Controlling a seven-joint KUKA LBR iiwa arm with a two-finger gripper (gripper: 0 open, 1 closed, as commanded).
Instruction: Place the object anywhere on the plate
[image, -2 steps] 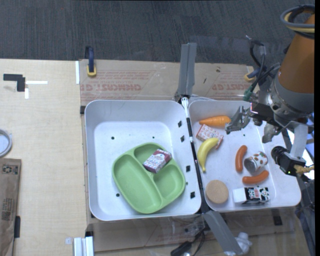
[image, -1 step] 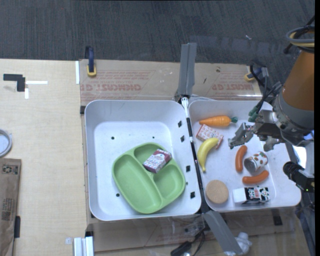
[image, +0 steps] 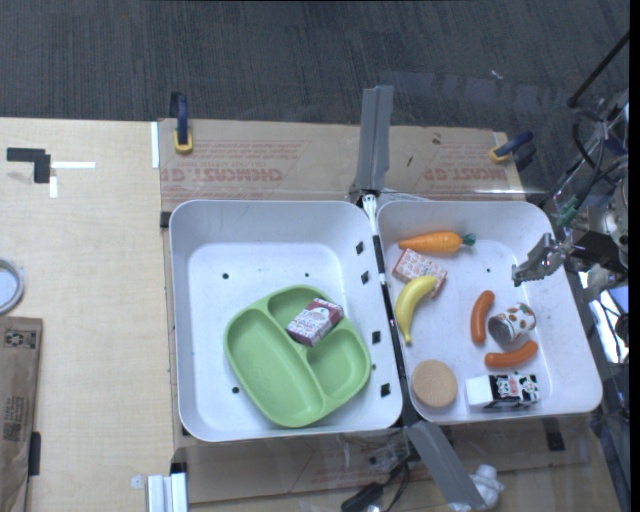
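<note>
A green divided plate (image: 275, 375) lies in the left bin (image: 195, 300). A small red and white carton (image: 314, 322) rests on the plate's upper right compartment, tilted. My gripper (image: 532, 266) hovers over the right edge of the right bin (image: 575, 395), far from the plate and carton. It is above and to the right of a small patterned cup (image: 512, 323), and nothing shows in it.
The right bin holds a carrot (image: 432, 242), a pink packet (image: 418, 268), a banana (image: 412, 303), two sausages (image: 481, 315) (image: 511, 354), a round cookie (image: 435, 384) and a cow-print carton (image: 505, 389). A grey divider post (image: 374, 140) stands between the bins.
</note>
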